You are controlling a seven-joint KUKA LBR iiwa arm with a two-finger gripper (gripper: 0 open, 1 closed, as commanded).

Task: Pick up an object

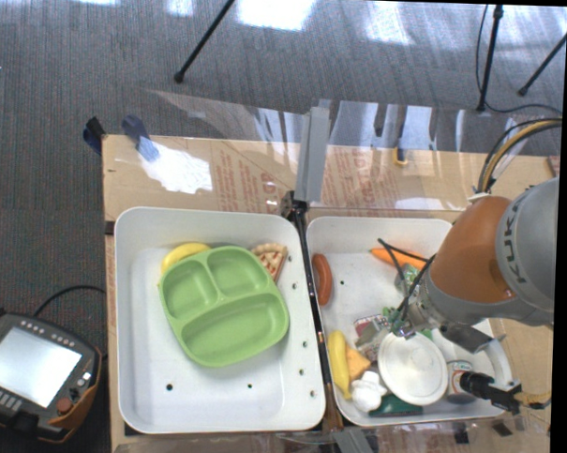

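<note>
Take the right bin [358, 232] as your landmark: your arm [493, 263] reaches in over its right side, grey body with the orange band sitting above the bin's far right corner, and the gripper [412, 322] hangs low over the bin's middle, just above a white round plate [412, 369]. You cannot tell from this angle how the gripper stands or whether it has hold of anything; the wrist hides it. The things you might pick lie around it in the same bin: the plate directly beneath and toward the near wall, a sausage [322, 278] well to the left against the bin's left wall, a banana [338, 361] along the left wall nearer you, a carrot [399, 258] just beyond the gripper toward the far wall, and some small white pieces [367, 392] at the near wall beside the plate. Left of the right bin, the other bin [137, 355] carries a green tray [226, 306].
</note>
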